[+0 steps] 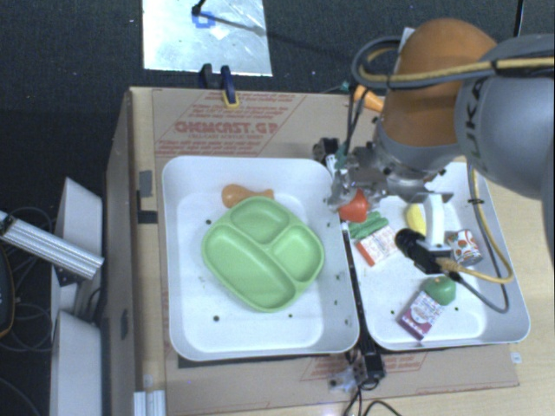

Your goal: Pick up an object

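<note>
Red object (353, 207): small, rounded, at right bin's (512, 319) upper-left corner, touching green item (370, 226).

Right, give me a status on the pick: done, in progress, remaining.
Done: the arm has reached into the right bin and the gripper sits low at its upper left corner, right over a red object. In hand: nothing I can confirm; the view doesn't show a grasp. Left: close on an item and lift it clear. The green divided plate and orange object lie in the left bin.
</note>
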Controlling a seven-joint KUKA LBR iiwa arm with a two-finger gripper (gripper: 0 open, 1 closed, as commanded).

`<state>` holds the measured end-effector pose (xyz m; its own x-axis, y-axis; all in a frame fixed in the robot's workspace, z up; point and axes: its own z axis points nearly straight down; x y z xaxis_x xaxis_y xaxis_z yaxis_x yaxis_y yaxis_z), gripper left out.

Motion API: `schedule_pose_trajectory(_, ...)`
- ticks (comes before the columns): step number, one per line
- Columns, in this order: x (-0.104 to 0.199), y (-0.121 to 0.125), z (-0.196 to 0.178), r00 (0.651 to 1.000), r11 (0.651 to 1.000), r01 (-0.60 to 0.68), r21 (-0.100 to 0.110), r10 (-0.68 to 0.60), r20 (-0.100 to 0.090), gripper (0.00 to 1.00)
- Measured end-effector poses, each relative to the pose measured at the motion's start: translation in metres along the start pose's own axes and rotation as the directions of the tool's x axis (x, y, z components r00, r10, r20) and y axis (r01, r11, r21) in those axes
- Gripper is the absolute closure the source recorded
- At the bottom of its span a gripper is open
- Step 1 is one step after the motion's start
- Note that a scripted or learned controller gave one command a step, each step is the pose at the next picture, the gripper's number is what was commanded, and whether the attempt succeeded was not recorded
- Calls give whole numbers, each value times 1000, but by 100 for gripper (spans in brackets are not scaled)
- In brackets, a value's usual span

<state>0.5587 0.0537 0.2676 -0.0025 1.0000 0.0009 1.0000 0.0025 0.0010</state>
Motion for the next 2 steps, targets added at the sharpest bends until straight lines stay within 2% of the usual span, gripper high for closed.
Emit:
schedule_pose_trajectory(1, -13, -69, 5, 1000, 1000, -2, 0, 2, 1, 100)
schedule_pose_trajectory(2, -37, -15, 7, 1000, 1000, -2, -1, 2, 1, 100)
